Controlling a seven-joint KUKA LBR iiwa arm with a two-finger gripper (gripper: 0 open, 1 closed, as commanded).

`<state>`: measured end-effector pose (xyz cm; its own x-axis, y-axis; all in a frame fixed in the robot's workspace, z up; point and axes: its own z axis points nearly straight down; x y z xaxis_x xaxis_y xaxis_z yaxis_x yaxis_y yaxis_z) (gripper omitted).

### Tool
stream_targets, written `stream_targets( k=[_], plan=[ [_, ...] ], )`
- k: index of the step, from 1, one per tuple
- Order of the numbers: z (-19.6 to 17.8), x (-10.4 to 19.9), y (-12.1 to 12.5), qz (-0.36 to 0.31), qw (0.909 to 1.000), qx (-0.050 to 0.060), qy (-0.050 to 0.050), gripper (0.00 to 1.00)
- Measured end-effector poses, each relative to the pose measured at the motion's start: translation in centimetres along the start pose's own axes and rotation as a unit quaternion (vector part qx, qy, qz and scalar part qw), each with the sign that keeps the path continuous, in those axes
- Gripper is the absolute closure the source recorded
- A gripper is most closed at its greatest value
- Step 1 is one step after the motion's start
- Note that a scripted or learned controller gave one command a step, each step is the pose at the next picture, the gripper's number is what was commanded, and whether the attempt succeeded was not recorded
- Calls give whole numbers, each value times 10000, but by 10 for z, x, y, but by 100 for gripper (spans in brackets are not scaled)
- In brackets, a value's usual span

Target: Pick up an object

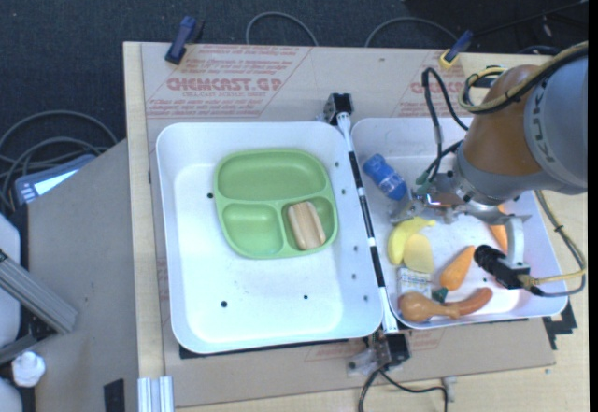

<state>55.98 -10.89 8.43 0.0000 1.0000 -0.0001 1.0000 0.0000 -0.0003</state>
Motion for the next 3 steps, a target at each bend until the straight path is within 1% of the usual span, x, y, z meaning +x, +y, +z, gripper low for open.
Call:
stream_targets(
  k=[2,3],
  plan=[
    [0,17,-48,6,10000,9,7,0],
    [-35,-32,-53,7,10000,-5,-8,0]
  ],
)
